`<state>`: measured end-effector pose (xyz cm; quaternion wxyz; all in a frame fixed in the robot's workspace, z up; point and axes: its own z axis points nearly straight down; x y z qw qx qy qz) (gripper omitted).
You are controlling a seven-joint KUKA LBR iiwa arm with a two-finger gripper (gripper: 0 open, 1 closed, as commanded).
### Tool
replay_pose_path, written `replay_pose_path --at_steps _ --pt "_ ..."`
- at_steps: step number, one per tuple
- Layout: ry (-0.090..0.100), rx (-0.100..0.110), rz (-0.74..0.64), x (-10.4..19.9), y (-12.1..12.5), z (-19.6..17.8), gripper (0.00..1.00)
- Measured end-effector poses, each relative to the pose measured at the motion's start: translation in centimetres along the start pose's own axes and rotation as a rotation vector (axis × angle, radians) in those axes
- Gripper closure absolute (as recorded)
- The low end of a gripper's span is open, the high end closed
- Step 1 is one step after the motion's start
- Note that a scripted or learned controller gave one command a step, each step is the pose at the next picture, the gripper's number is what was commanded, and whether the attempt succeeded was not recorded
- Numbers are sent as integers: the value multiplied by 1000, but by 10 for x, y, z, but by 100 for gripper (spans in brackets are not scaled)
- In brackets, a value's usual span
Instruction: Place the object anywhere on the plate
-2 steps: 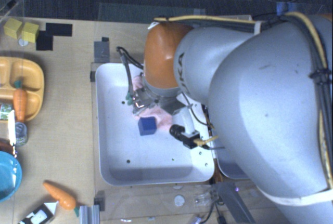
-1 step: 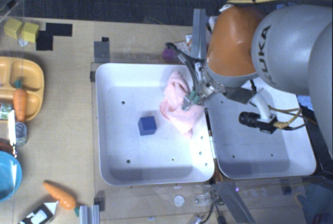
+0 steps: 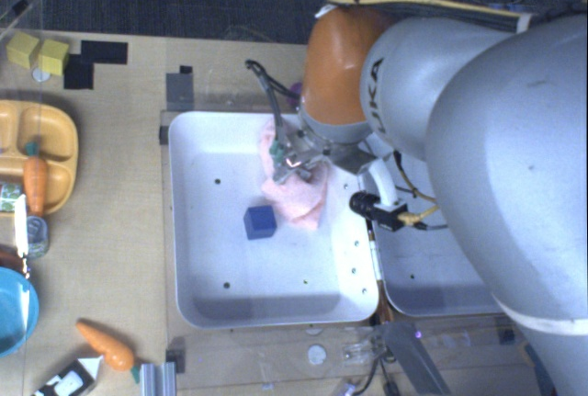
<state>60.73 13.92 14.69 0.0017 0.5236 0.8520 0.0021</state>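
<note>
The grey arm [image 3: 478, 146] is reaching in from the right across the two white bins, its orange band [image 3: 335, 63] sitting above the wrist. Part of the maker's lettering is showing on the grey casing beside the band, reading "UKA". The claw [image 3: 292, 163] is hanging over the upper middle of the left bin [image 3: 197, 229], directly above a crumpled pink cloth [image 3: 299, 197]. Whether the claw is gripping the cloth or merely touching it I cannot tell, since the metal parts are overlapping the fabric and the opening is not readable.

The pink cloth is lying on the floor of the left bin, spreading from under the claw downward. Just beside its lower left edge, a small blue cube [image 3: 260, 221] is resting on the bin floor. The right bin [image 3: 432, 293] is lying largely beneath the arm.

Out on the surface [image 3: 110, 293] to the left, a yellow divided plate [image 3: 50, 141] is holding a toy carrot [image 3: 35, 185] that is hanging over its lower rim. A second carrot [image 3: 106, 345] is lying near the bottom edge, a blue bowl [image 3: 14, 311] is sitting at the left border, and two yellow blocks [image 3: 39, 54] are standing near black shapes [image 3: 96, 59] at the top left.
</note>
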Motion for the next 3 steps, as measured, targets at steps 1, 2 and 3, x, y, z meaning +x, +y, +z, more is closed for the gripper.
replay_pose_path --at_steps 1,2,3 --pt "-5 -19 -288 66 9 45 100" --pt "-2 -6 -500 60 11 -32 100" --pt "-6 -7 -724 -26 -3 -65 100"
